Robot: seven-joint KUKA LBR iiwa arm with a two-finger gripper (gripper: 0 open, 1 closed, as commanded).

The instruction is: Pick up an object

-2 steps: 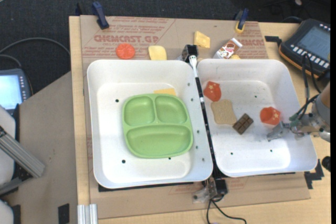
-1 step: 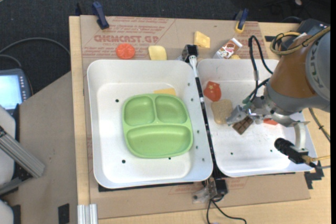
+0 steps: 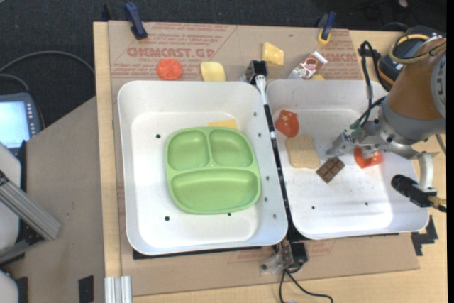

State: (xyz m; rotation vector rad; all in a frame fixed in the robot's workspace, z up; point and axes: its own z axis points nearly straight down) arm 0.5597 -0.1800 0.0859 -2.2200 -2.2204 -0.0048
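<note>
The gripper (image 3: 357,145) sits low in the right bin (image 3: 340,223), near its right side. A small red piece (image 3: 367,158) lies just under or beside its tip; whether the tool has closed on it I cannot tell, since the wrist hides that spot. Nothing looks lifted, so the pick seems not yet done. 3 other pieces lie in this bin: a brown block (image 3: 329,169), a tan slice (image 3: 303,152) and an orange-red piece (image 3: 287,123). The left bin (image 3: 142,223) holds a green tray (image 3: 211,170).

We see in right bin (image 3: 340,220): orange-red piece (image 3: 287,123), tan slab (image 3: 303,152), brown block (image 3: 329,169), red piece (image 3: 367,159).
</note>
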